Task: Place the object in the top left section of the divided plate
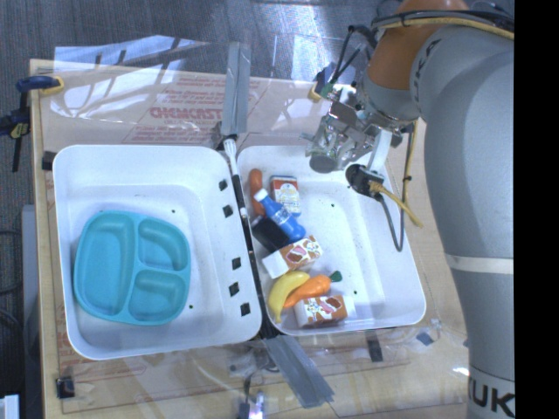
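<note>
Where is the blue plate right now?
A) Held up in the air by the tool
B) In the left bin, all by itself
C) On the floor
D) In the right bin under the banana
B: the blue plate lies flat in the left bin, while the banana and the other toy foods are piled in the right bin, and the tool hovers over that bin's far edge.
</note>
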`<state>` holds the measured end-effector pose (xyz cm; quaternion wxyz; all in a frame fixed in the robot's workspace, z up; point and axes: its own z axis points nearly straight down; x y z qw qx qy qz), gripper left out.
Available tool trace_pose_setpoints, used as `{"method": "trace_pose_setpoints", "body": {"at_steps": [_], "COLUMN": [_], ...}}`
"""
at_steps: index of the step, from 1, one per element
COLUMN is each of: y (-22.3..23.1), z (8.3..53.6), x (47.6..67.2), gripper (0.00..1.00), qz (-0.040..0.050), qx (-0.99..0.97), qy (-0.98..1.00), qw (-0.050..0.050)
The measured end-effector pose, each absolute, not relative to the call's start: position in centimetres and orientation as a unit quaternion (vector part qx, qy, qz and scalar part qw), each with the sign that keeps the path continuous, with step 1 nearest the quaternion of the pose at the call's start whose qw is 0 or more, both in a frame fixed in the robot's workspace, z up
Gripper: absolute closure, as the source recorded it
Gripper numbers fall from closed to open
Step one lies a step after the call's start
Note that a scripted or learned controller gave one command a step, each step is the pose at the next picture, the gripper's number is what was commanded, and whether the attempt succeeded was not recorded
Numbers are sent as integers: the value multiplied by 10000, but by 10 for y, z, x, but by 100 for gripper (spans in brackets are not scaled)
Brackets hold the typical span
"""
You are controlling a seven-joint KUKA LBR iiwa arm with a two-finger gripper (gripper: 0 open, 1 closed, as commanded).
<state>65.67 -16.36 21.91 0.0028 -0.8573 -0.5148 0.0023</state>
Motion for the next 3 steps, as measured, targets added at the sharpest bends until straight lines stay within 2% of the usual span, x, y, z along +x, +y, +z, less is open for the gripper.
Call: {"method": "trace_pose_setpoints", "body": {"at_steps": [1,2,3], "y": [-76,-4,23], "z": [267,213,234], "x": [657,576,617], "gripper": [100,100,100], "qz": [12,39,27], "qx": [-8510,-8802,-9037], "qy": [-5252,-4745,-4282], "qw": [14,19,9]}}
